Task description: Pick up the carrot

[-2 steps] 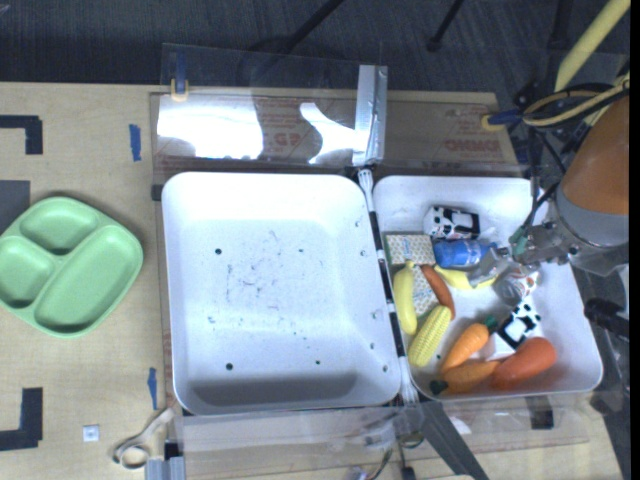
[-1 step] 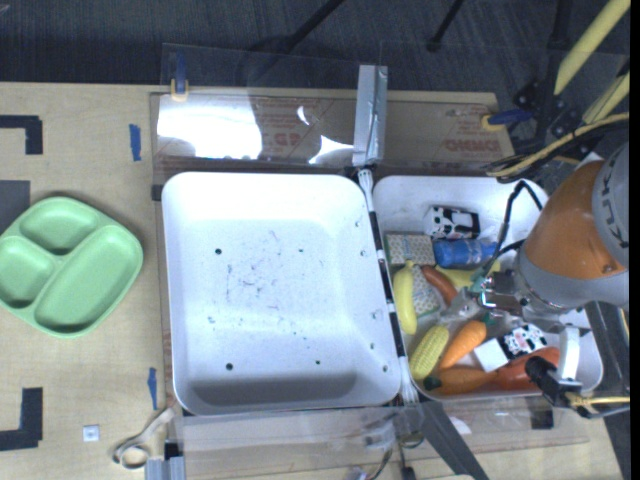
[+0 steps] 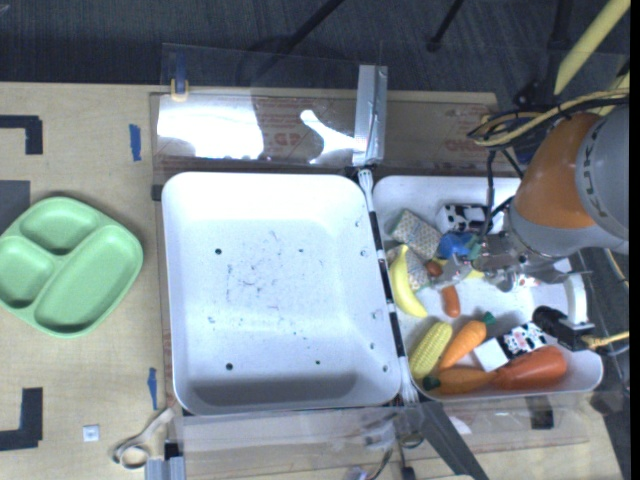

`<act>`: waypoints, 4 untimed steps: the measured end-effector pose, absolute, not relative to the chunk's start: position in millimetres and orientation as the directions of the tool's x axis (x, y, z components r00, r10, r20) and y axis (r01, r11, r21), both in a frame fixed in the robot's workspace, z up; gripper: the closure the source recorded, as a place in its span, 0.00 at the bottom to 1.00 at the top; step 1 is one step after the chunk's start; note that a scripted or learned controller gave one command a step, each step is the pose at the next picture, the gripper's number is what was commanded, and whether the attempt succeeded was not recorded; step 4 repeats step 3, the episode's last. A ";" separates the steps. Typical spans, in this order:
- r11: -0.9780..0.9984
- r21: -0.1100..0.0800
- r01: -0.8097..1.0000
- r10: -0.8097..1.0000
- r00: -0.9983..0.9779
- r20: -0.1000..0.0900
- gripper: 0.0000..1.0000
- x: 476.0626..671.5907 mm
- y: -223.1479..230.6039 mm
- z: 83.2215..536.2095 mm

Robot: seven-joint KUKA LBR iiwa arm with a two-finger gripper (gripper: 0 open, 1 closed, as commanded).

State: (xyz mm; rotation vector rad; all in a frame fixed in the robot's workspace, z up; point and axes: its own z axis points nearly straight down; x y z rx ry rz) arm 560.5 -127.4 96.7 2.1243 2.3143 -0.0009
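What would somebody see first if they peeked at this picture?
Probably the grey robot arm with its orange band reaching in from the right over the right white bin, which is crowded with toy food: a yellow banana, a yellow corn cob and an orange carrot. Far left, a pale green divided plate sits on the wooden bench.

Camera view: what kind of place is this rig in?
Probably a robotics lab bench: two white bins, toy food such as a carrot and banana, plus loose cables.
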 end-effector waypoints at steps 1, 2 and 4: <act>0.096 -0.002 0.995 0.995 -0.096 0.001 0.00 479.4 -109.0 145.0; 0.401 0.017 0.916 0.916 -0.401 -0.014 0.00 485.3 -128.6 92.6; 0.207 0.004 0.978 0.978 -0.207 -0.002 0.00 516.2 -145.3 86.3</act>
